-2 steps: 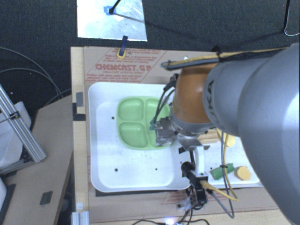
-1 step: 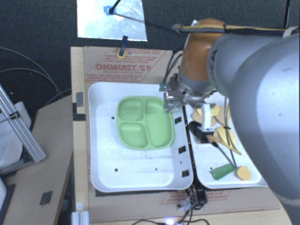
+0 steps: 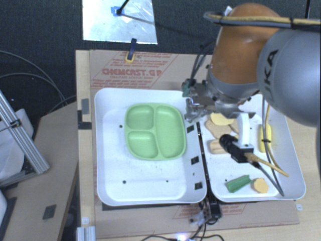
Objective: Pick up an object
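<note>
green divided plate (image 3: 153, 131) lies in the left bin (image 3: 108, 185). the gripper (image 3: 193, 104) hovers at the top of the divider between the bins; its hold cannot be told. a green block (image 3: 237, 183) lies in the right bin (image 3: 296, 185).

I see bright, even light from above on the two shallow white plastic bins (image 3: 108, 149), with only soft shadows. The shiny silver foil sheet (image 3: 119, 14) gives glare. The big grey and orange arm (image 3: 261, 49) looks slightly blurred.
</note>
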Motion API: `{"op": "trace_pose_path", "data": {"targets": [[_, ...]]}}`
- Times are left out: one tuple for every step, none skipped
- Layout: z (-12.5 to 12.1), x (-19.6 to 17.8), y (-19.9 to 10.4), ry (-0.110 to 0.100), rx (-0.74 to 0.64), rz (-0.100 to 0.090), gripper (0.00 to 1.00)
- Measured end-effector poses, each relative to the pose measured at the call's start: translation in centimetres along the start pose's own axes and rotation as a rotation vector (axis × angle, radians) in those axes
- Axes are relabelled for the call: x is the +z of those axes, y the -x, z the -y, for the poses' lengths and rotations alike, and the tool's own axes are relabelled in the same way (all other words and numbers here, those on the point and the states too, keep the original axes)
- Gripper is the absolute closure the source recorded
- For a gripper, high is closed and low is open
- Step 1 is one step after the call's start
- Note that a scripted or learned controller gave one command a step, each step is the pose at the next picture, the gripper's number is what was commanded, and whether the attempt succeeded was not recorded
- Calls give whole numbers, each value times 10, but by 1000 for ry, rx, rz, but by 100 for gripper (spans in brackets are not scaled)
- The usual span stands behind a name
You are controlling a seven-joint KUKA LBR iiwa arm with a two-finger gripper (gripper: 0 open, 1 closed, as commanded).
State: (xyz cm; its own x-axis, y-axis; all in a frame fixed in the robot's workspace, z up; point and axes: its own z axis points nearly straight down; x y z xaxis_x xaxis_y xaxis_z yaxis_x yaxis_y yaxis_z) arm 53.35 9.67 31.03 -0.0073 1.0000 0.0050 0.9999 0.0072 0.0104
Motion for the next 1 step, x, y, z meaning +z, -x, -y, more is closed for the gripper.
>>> {"op": "trace_pose_path", "data": {"targets": [[-1,8,2,-8,2,5,0]]}}
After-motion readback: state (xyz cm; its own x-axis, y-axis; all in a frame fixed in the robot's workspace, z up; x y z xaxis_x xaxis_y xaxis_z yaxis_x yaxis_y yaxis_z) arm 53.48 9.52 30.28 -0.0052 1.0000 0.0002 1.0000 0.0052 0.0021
